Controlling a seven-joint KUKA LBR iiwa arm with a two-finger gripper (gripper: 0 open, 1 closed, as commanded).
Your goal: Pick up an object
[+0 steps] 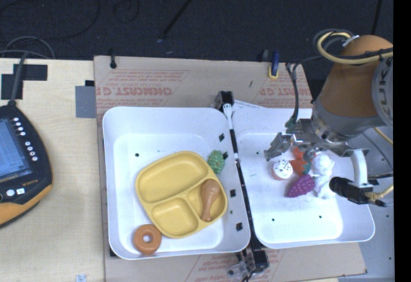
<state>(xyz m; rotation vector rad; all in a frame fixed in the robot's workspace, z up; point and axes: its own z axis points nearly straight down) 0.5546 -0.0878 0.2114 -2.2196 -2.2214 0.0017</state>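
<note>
While I watch from my remote seat, the worktop (58, 81) carries two white bins side by side, and I take them from the biggest thing down. My arm (350, 91) reaches in from the right and hangs over the right bin (308, 226). In the left bin (128, 130) lies a yellow divided plate (164, 178) with a toy drumstick (209, 198) in one of its compartments, a green piece (217, 160) just off the plate's upper right rim and a doughnut (148, 239) at its lower left corner.

The pick candidates sit in the right bin, huddled in its upper middle: purple grapes (300, 185), a white spotted ball (282, 169) to their upper left, a red piece (298, 157) and a white lump (322, 164) close by. The gripper (290, 144) hovers right above this cluster, with the ball just below it toward the bin's front and the grapes a little further down and to the right, their long axis running slantwise. I cannot tell from this angle whether it is spread or closed, and I see nothing caught in it. I judge the ball to be the nearest target.
</note>
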